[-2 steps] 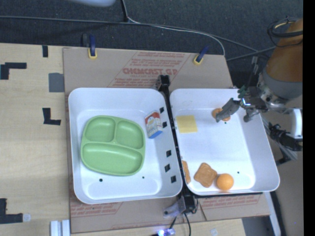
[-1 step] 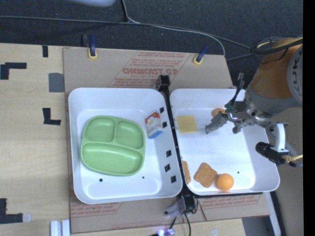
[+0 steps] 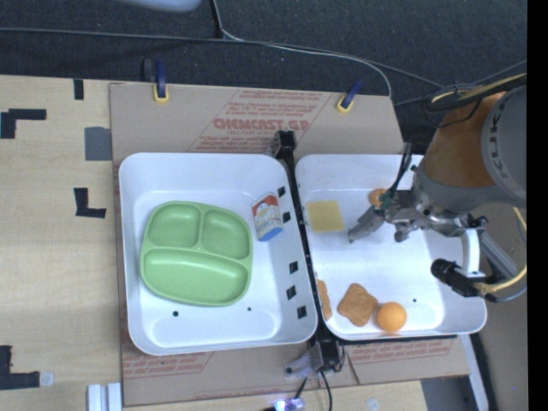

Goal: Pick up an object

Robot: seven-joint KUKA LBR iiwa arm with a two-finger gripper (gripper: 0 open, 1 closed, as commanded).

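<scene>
Two shallow white plastic bins sit side by side on a cardboard-covered bench (image 3: 257,118), seen from above at a slant. The left bin (image 3: 137,178) holds a pale green three-section plastic plate (image 3: 197,253) and, near its 3 o'clock wall, a small tilted carton with red, white and blue print (image 3: 268,217). The right bin (image 3: 454,319) holds a flat pale yellow square like a cheese slice (image 3: 325,216) at about 10 o'clock, a small orange item (image 3: 377,197) at about 12 o'clock partly hidden by the arm, a tan toast-like piece (image 3: 357,304) and a round orange ball (image 3: 392,317) side by side near 6 o'clock, and a thin tan strip (image 3: 324,300) against the dividing wall at 7 o'clock. The grey arm with its orange band (image 3: 458,157) reaches in from 3 o'clock. Its pincer (image 3: 377,226) hangs over the middle of the right bin with its two dark fingers spread apart, and nothing is between them. The nearest candidates are the yellow square, just to the pincer's 10 o'clock, and the small orange item at its 12 o'clock. Likely risks: the yellow square lies flat, so the fingers may slide over it or push it toward the divider without gripping. The small orange item sits under the wrist and close to the far wall, so a descent there could knock it aside or meet the wall. A straight drop from here looks set to close on bare bin floor.
</scene>
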